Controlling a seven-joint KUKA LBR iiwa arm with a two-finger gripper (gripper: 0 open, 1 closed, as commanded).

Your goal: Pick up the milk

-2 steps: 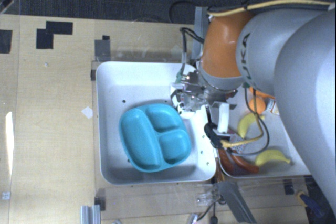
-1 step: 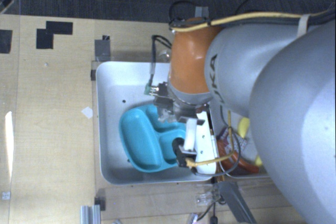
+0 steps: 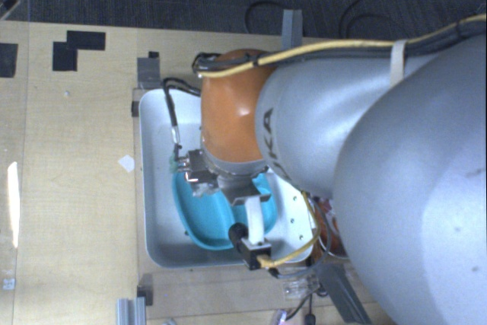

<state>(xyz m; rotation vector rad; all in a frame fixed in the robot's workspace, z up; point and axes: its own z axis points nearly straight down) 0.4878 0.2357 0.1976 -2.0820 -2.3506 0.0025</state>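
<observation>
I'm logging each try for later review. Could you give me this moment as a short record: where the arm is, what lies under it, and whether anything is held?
arm: grey arm with orange band, reaching from the view's right down into a bin
bin: shallow white bin, on the view's left
contents seen: blue bowl, partly under the wrist
other bin: mostly covered by the arm
held: cannot tell; the wrist covers what is beneath it
bench: tan top

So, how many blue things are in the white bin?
1: a blue thing lies in the bin, partly under the arm. The arm may hide others.
</observation>
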